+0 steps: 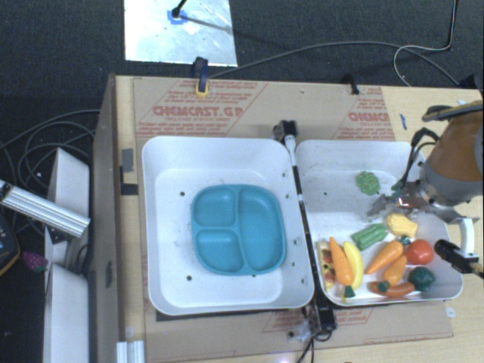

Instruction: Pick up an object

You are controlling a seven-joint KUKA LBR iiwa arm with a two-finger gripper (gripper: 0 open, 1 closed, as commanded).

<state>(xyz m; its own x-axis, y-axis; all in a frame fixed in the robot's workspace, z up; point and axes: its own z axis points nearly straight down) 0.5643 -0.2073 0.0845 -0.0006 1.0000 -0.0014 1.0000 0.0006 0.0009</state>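
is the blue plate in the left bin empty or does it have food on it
Empty. The blue plate shows bare compartments; the toy food all lies in the right bin.

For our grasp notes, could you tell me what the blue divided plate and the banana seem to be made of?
Blue divided plate: probably moulded plastic, judging by its uniform colour and soft sheen. Banana: likely toy plastic, smooth and evenly yellow, though the view is too coarse to be sure.
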